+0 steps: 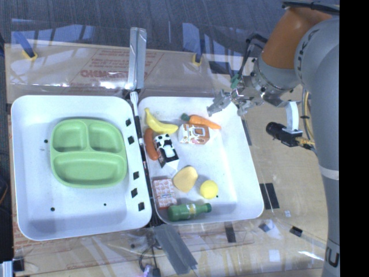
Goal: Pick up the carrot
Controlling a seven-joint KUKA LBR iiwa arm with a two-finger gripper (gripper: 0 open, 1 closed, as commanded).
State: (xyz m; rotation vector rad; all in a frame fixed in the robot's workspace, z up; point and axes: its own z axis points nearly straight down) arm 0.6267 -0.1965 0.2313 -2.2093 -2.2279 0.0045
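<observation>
Green and alone in the left bin [23, 154], one divided plate [89, 153] leaves white floor all around it. Over in the right bin [245, 172] sit one banana [157, 122], one bottle [188, 210] and one carrot [203, 121], orange, tapered, green-topped, near the far rim beside a small carton [194, 134]; the gripper [226, 102] hangs just above that corner, and I cannot tell its state

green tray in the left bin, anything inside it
The green tray sits in the left bin, and all three of its compartments look bare green, nothing on them. What lies under the tray is covered by it, so that cannot be told.
</observation>
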